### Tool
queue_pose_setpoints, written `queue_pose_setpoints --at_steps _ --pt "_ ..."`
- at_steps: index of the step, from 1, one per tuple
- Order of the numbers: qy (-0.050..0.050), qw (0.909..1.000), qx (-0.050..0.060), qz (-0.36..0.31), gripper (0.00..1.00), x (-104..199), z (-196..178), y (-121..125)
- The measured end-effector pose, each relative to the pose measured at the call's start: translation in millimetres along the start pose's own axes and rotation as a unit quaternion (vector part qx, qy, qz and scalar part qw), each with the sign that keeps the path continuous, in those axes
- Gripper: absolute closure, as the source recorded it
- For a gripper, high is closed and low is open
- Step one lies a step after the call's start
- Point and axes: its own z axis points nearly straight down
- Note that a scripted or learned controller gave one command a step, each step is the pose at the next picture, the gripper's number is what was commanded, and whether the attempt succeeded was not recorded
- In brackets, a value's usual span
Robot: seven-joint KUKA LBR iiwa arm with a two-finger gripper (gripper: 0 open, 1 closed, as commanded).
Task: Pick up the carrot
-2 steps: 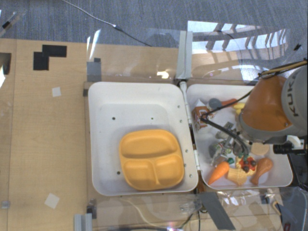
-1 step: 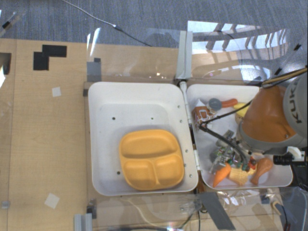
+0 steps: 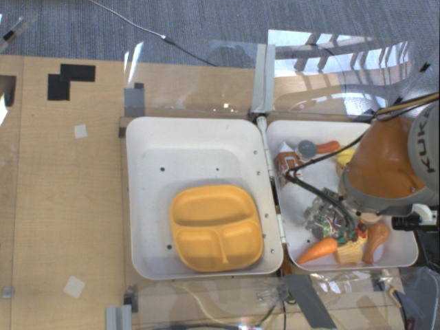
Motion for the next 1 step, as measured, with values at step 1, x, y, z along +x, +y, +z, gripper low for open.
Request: queue_pose_setpoints --at_steps 1 --pt "0.009 0.9789 0.002 -0.204 1.00 -3.9 -42.9 -23.1"
